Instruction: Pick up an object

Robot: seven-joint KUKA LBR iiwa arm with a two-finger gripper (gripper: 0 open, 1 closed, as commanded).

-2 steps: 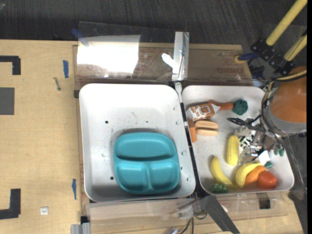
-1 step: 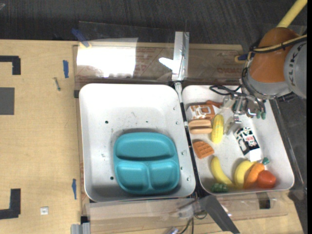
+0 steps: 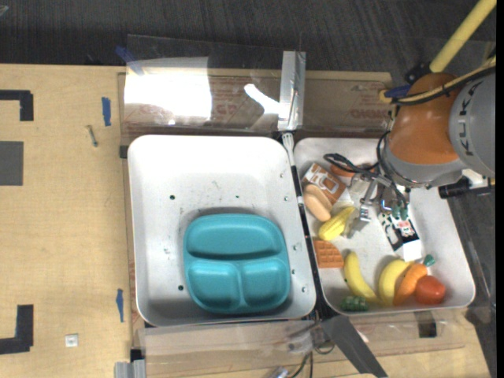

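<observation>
Grey arm [image 3: 475,124] enters from the right edge, upper part of the view. The orange band [image 3: 421,136] sits over the back corner of the right-hand shallow white bin [image 3: 455,246]. Below the band the wrist angles down and to the left, into that bin.

Gripper [image 3: 366,211] low over the right bin's middle, pointing toward the divider between the bins. Claw state: cannot tell, since the metal parts blur together against the clutter here.

Objects for picking are all in the right bin:
- tan toy hot-dog bun [image 3: 317,205], against the left wall, near the gripper.
- small yellow toy piece [image 3: 335,227], just beside the gripper tip on its lower left; contact not clear.
- brown-and-white packet [image 3: 327,176], toward the back, above the bun.
- orange ridged waffle square [image 3: 327,253], below the yellow piece.
- yellow toy banana [image 3: 358,276], front centre, with a small dark green piece [image 3: 354,304] at its lower end.
- yellow rounded fruit [image 3: 391,278], orange toy carrot [image 3: 409,278] and red toy tomato [image 3: 431,290], bunched in the front right corner, touching one another.

Left-hand white bin [image 3: 157,179] holds a teal divided plastic tray [image 3: 235,262], lying flat toward the front, well apart from the gripper.
</observation>
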